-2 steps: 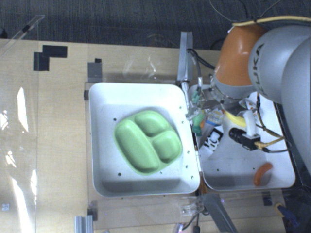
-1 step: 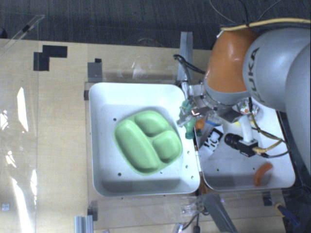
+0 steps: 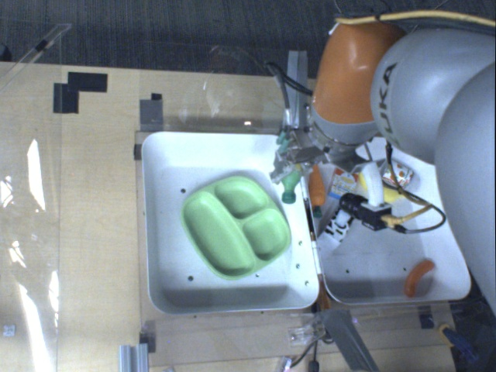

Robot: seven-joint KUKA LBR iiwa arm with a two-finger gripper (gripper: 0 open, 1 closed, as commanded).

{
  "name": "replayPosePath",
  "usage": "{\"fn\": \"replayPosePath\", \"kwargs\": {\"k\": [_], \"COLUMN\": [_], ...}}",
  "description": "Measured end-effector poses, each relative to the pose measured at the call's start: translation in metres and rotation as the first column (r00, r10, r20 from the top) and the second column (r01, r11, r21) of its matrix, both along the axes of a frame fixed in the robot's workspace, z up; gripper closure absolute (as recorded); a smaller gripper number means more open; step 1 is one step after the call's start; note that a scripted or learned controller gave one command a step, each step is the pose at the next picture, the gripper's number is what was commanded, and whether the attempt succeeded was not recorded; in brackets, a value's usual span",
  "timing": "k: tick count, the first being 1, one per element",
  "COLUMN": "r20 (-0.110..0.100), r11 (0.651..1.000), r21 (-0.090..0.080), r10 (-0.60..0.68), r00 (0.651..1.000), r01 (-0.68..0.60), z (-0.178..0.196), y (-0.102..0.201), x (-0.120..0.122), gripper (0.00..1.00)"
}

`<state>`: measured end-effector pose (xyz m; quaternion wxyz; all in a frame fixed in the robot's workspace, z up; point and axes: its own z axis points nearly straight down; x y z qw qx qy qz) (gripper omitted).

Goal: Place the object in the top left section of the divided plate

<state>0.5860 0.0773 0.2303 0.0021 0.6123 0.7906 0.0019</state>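
The gripper [image 3: 288, 169] hangs over the upper right corner of the left bin [image 3: 170, 285], close to the wall that this bin shares with the right bin [image 3: 372, 281]. A small teal-green object [image 3: 289, 191] sits directly at the gripper's tip, its upper end against the metal and its lower end pointing down toward the bin floor. Whether the gripper is clamped on it or merely touching it cannot be told from this slanted view.

Below the gripper and toward the view's left lies the green divided plate [image 3: 225, 246], with 3 sections: 1 long section on the side farthest from the gripper and 2 smaller ones nearer to it. The small green object is just beside the plate's nearest rim, outside it, over bare white bin floor. All 3 sections hold nothing.

On the other side of the gripper, across the shared wall, an orange carrot-like piece [image 3: 317, 186] stands just beside the tool in the right bin. Slightly farther from the gripper, lower in the view, is a white packet with black print [image 3: 339, 225]. A yellow item [image 3: 391, 196] lies beyond it, partly hidden by cables. An orange sausage-shaped piece [image 3: 419, 277] rests well apart from the gripper, near the right bin's lower corner.

The grey arm [image 3: 434, 91] and its orange band [image 3: 349, 68] rise above the gripper toward the view's right.
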Motion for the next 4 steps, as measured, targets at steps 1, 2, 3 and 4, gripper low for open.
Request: {"fn": "replayPosePath", "kwargs": {"k": [1,2,3,4], "r20": [-0.001,-0.001,-0.003,-0.003], "r11": [0.999,0.994,0.999,0.99], "r21": [0.0,0.001,0.0,0.0], "r10": [0.037,-0.113,-0.054,-0.139], "r00": [0.999,0.994,0.999,0.99], "r01": [-0.037,0.113,0.054,0.139], "z": [-0.001,0.028,-0.011,-0.025], "y": [0.023,0.094,0.04,0.019], "x": [-0.017,-0.029,-0.045,0.013], "gripper": [1.0,1.0,1.0,1.0]}}
